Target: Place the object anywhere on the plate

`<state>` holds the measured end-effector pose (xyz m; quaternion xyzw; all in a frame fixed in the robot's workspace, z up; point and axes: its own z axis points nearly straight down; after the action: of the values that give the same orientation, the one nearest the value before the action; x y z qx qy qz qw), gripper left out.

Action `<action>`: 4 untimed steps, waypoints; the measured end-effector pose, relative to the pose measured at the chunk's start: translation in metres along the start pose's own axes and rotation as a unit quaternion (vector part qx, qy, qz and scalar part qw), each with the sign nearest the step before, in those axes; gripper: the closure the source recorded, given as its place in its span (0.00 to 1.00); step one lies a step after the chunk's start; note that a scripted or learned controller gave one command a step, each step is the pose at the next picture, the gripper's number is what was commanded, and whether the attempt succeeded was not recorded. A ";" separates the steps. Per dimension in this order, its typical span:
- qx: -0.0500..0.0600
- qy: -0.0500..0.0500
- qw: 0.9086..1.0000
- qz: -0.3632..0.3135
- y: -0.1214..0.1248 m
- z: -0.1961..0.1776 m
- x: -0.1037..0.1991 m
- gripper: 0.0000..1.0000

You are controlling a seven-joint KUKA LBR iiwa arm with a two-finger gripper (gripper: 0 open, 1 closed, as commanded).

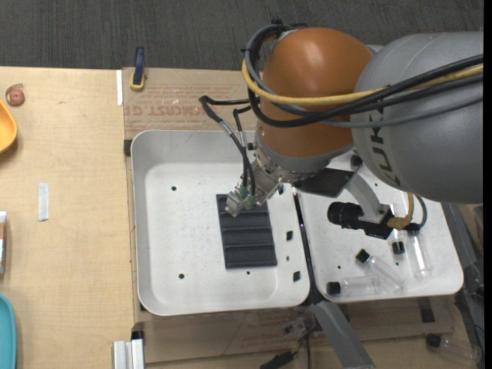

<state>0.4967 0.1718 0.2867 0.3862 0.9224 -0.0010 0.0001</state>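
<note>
A black ribbed plate (249, 241) lies flat in the middle of the left white bin (161, 206). My gripper (246, 199) hangs right over the plate's far edge, under the orange wrist band. A small green and white bit shows at its tip, too small to tell whether it is a held object. The arm hides the far right part of the left bin and much of the right bin (438, 279).
In the right bin lie clear plastic pieces (378, 274) and small black cubes (363, 257). A blue clamp (138, 66) sits on the cardboard behind the bins. An orange object (4, 131) lies at the left edge of the wooden bench.
</note>
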 end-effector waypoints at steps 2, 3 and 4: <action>0.000 0.000 0.974 -0.228 0.026 0.036 0.023 1.00; -0.001 0.000 0.926 -0.378 0.074 0.098 0.006 1.00; 0.000 0.001 0.914 -0.405 0.061 0.156 0.018 1.00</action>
<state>0.5280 0.2271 0.1307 -0.0205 0.9998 -0.0003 -0.0007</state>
